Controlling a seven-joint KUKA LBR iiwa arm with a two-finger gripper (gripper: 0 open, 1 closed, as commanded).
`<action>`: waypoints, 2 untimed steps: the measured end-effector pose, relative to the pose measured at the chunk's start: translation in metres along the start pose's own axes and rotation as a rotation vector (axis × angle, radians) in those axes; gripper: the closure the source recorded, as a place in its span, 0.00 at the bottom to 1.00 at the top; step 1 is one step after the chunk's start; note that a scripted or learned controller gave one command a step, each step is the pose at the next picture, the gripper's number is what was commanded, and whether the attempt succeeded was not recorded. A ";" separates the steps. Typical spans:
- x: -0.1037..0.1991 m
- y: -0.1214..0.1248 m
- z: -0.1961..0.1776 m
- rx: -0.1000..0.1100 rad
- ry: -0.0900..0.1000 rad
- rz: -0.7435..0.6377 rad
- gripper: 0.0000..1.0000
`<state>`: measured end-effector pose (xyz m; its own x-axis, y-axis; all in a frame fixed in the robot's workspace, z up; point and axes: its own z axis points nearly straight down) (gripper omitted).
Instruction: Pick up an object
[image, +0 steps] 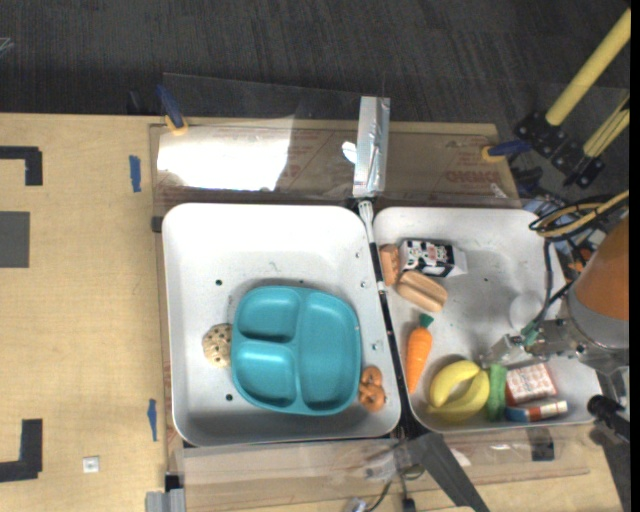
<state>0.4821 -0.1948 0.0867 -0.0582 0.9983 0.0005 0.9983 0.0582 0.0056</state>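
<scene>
- Two shallow white bins sit side by side on the counter (70, 300), a pale wood-grain board: the left bin (200, 240) and the right bin (480, 235), both smooth moulded plastic with rounded corners.
- Writing: a small black-and-white printed packet (428, 257) lies near the back of the right bin (its lettering is too small to read); a red-and-white labelled box (530, 382) lies near the front, its print likewise unreadable. Faint reddish lettering shows on the brown cardboard (440, 165) behind the bins, not legible.
- Left bin: a glossy teal plate (297, 347) with three compartments and rounded corners; a speckled round cookie (216, 343) touches its left edge, and a small knobbly orange-brown piece (371, 388) sits at its right front corner.
- Right bin: a tan bun-like hot dog (421, 291), an orange carrot (418, 357) with a green top, and a smooth yellow fruit shape (457, 387) beside a green piece (496, 390), with a thin red-and-white marker (540, 409) along the front wall.
- The grey arm (600, 300) with its orange band reaches over the right bin's right side; the jaws (522, 340) hang just above the labelled box, and I cannot tell how far apart they stand or whether they grip anything.
</scene>
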 end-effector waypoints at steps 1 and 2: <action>0.019 0.000 -0.061 0.003 -0.001 -0.027 0.00; 0.075 0.042 -0.030 0.006 0.002 -0.479 0.00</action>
<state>0.5198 -0.1179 0.1170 -0.5122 0.8589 0.0011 0.8589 0.5122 0.0002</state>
